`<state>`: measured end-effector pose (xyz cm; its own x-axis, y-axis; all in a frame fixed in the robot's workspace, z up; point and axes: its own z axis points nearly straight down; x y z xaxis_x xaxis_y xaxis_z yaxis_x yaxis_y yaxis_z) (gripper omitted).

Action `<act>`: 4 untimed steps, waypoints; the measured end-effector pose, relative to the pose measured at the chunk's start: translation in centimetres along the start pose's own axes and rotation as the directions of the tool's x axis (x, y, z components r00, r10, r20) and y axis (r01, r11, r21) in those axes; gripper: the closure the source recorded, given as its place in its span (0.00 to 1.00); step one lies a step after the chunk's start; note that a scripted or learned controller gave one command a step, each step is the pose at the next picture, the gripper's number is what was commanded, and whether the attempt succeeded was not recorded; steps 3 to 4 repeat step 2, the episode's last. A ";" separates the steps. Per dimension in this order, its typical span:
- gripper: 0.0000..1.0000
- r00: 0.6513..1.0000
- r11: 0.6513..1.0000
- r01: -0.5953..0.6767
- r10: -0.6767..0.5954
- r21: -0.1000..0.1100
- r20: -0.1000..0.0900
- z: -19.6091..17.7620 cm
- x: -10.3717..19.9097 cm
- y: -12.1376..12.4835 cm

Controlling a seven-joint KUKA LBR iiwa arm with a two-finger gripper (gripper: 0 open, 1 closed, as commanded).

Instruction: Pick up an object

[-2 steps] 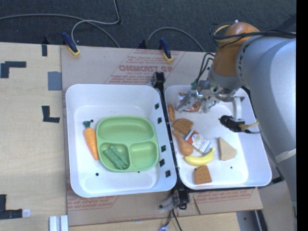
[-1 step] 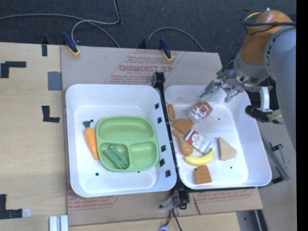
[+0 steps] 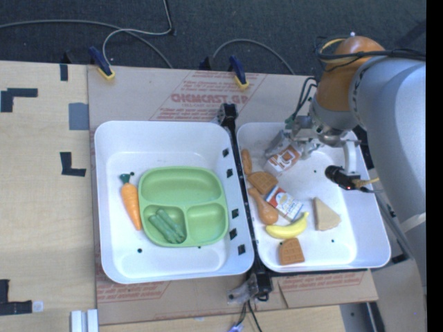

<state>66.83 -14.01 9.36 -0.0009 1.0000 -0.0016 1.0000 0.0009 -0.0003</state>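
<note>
Grey end effector (image 3: 291,142) over small red-white carton (image 3: 283,159).

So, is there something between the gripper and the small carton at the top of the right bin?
Nothing visible stands between them. The gripper sits directly above the small red and white carton in the right bin. The nearest other item, the bread-like piece, lies below the carton, away from the gripper.

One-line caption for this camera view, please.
Gripper poised over a small carton in the right bin; left bin holds green tray and carrot.
</note>
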 end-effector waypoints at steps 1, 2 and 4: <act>0.00 1.000 1.000 -0.001 0.001 -0.002 0.004 0.6 4.2 0.1; 1.00 1.000 1.000 -0.001 0.001 -0.003 0.002 -0.4 4.2 0.1; 1.00 1.000 1.000 -0.001 0.001 -0.003 0.002 -0.4 4.2 0.1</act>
